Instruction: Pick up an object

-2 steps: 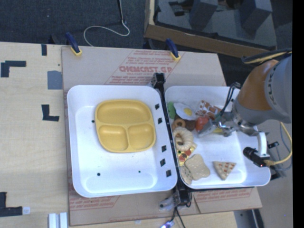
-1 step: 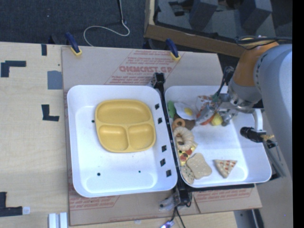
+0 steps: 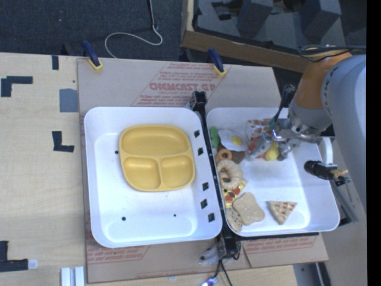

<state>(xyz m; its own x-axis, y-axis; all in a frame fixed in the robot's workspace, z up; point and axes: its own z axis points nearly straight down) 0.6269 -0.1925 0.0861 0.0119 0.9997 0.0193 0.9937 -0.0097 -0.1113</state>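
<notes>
Gripper (image 3: pixel 269 143) is hanging low over the upper part of the right bin (image 3: pixel 309 219), reaching in from the right under the arm's orange band (image 3: pixel 315 82). Whether it is wide or narrow I cannot tell; metal and clutter are blurring together there.

Closest to it is a small yellow piece (image 3: pixel 272 154), sitting just beneath and touching or nearly touching the tip, with a reddish wrapper-like item (image 3: pixel 257 137) lying just to its left. That is probably the target: it is lying almost straight below, so the coming move is looking like a short drop rather than a sideways reach. The piece is roundish, with no clear long axis.

Other candidates are sitting further off: a fried egg (image 3: pixel 231 140) to the left, a donut (image 3: pixel 230 173) below-left, a toast slice (image 3: pixel 249 208) and a pizza wedge (image 3: pixel 281 210) toward the near edge, well apart from the tip.

Left bin (image 3: pixel 104 219) is holding a yellow tray (image 3: pixel 158 158), far across the divider.
</notes>
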